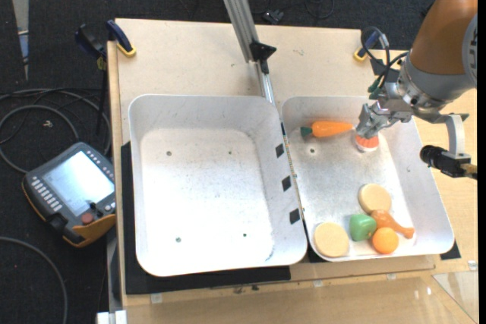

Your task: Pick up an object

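1. Nearest the camera, in the front corner of the right bin (425,186), lies a cluster of toy foods: a round tan biscuit-like disc (331,238), a green pepper-shaped piece (361,225), an orange ball (385,240), a drumstick-shaped orange piece (393,224) and a second tan disc (374,198). The green piece touches the orange ball; the discs lie just beside them.
2. The left bin (205,178) is shallow and white, with a speckled floor and rounded corners. Its right rim overlaps the right bin's left rim, where small dark tabs sit along the seam.
3. Farther back in the right bin, a toy carrot (332,129) lies on its side, orange body with a green stub end pointing left.
4. Just right of the carrot's tip stands a small object with a white base and reddish-orange top (367,143). The gripper (372,121) sits directly over it, touching or nearly so. Whether the fingers are spread or closed cannot be told, nor whether the object is between them.
5. The arm (444,49) enters from the right, orange band above grey wrist, cables along it.
6. The bench (190,57) is pale wood, with clamps at its far corners and a metal pole (237,4) rising slantwise from behind the bins.
7. On the dark floor to the left rests a teach pendant (72,193) with a lit screen; loose cables lie on the floor beyond the bench.
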Tool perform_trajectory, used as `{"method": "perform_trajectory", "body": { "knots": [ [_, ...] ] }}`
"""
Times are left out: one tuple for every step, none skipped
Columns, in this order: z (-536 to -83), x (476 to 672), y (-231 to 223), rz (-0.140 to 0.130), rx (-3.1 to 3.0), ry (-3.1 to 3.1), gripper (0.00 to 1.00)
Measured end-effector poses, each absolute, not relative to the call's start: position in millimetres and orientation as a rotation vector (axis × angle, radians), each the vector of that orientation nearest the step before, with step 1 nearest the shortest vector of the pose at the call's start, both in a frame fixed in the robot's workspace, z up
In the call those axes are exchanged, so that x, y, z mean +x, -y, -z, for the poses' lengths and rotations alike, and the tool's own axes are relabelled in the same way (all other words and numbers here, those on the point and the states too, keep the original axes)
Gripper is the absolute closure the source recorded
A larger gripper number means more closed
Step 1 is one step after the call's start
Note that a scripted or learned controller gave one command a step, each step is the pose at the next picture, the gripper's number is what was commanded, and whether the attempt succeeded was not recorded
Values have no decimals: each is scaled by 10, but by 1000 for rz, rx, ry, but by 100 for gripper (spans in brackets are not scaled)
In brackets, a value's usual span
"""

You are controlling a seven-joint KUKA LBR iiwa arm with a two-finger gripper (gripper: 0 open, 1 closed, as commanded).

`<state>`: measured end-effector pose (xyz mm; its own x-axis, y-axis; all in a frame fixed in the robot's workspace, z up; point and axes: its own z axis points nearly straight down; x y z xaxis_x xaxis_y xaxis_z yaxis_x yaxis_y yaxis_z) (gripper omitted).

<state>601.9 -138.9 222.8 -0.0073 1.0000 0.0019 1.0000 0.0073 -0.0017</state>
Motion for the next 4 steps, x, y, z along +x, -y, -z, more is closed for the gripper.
{"method": "perform_trajectory", "body": {
  "knots": [
    [-2205,5842,884,0,-2212,2228,100],
    [-2249,5851,413,2,-2211,2229,100],
    [-2213,5836,-172,2,-2210,2229,100],
    [-2161,5750,-738,1,-2210,2229,100]
  ]
}}
